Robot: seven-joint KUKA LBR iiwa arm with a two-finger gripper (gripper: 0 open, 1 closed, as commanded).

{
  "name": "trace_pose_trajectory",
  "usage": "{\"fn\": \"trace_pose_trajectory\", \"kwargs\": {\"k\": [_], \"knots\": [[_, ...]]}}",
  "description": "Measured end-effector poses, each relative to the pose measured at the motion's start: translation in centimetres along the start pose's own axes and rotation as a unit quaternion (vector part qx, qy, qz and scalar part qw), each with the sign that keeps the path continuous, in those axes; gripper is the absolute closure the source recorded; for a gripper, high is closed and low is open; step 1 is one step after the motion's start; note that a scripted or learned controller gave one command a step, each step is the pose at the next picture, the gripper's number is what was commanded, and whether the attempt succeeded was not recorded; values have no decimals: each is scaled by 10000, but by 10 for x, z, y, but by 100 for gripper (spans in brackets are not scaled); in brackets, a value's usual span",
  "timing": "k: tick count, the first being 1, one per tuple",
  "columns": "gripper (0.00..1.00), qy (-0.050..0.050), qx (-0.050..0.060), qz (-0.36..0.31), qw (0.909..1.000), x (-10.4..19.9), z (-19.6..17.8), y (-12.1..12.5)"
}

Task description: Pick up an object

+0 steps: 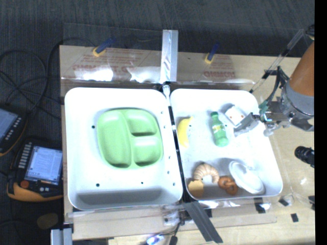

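The right bin (263, 142) holds several objects. A green bottle (219, 129) lies near its middle, with a yellow banana (183, 131) against the left wall. Along the front lie a tan croissant-like piece (205, 171), a brown piece (195, 188), a small orange-brown piece (228, 184) and a white dish (244, 177). My gripper (237, 120) reaches in from the right and hangs just right of the bottle's top. It looks open, with nothing between its fingers.
The left bin (82, 188) holds a green divided plate (130, 137). A metal divider post (169, 55) stands behind the seam between the bins. The grey arm with its orange band (301, 86) crosses the right bin's far right edge.
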State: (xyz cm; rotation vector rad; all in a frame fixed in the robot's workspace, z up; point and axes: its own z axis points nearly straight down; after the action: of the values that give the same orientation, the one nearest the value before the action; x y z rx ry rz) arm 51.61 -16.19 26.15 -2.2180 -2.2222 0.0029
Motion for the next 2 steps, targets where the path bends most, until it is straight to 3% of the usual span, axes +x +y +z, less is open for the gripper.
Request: {"fn": "trace_pose_trajectory", "kwargs": {"k": [1, 2], "knots": [[0, -3, 0, 437, 9990, 10, 59, 34], [0, -18, -74, -150, 9999, 32, 172, 75]]}}
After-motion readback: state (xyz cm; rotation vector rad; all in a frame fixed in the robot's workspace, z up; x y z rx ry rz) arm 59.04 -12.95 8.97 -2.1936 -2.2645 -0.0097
